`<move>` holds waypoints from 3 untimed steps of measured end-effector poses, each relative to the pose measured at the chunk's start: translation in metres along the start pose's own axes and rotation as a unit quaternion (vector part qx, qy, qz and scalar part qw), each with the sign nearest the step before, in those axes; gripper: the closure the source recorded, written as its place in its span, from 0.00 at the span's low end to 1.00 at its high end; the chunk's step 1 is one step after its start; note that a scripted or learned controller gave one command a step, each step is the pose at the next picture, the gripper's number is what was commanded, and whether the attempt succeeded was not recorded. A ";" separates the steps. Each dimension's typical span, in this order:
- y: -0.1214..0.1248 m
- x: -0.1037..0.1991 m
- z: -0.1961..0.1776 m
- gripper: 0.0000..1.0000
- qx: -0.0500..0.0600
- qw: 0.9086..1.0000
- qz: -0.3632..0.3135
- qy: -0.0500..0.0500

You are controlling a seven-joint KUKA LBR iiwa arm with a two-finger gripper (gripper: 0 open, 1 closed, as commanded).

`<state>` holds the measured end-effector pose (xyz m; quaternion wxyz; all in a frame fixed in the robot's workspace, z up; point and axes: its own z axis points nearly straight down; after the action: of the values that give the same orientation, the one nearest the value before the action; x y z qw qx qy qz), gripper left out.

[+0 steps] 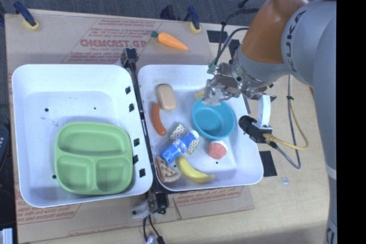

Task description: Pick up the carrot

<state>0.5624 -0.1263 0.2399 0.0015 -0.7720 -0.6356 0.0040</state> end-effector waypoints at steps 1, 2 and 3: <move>-0.058 0.046 0.040 1.00 0.005 0.997 0.076 0.001; -0.008 -0.004 -0.082 1.00 -0.003 0.988 0.155 0.001; -0.100 0.046 0.008 1.00 0.009 0.981 0.193 0.002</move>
<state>0.4734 -0.0623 0.2330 0.0086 -0.8803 -0.4743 0.0087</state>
